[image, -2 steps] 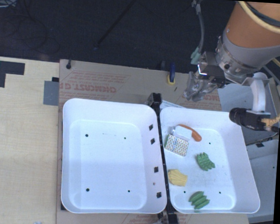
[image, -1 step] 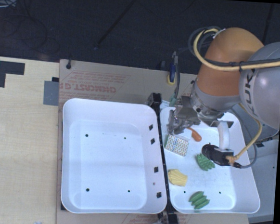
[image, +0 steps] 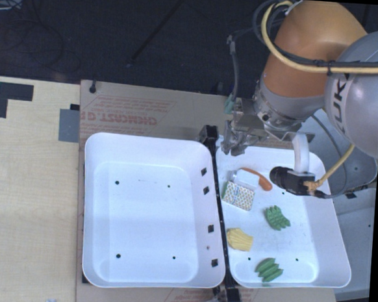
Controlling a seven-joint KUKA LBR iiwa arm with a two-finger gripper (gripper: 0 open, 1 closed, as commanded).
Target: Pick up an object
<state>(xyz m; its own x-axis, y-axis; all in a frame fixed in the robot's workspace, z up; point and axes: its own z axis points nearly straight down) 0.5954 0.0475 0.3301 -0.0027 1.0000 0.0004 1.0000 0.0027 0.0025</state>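
Note:
My gripper hangs over the back left corner of the right bin, close to the divider between the bins. Nothing is visible in its grasp. Just in front of it lie a small white patterned packet and a thin orange carrot-like piece. Further forward in the same bin are a green pea pod, a yellow lumpy piece and a second green pod.
The left bin stands beside the right one, joined by a black clipped divider. A black fitting with a white hose hangs from the arm over the right bin's back. Brown cardboard lies under both bins.

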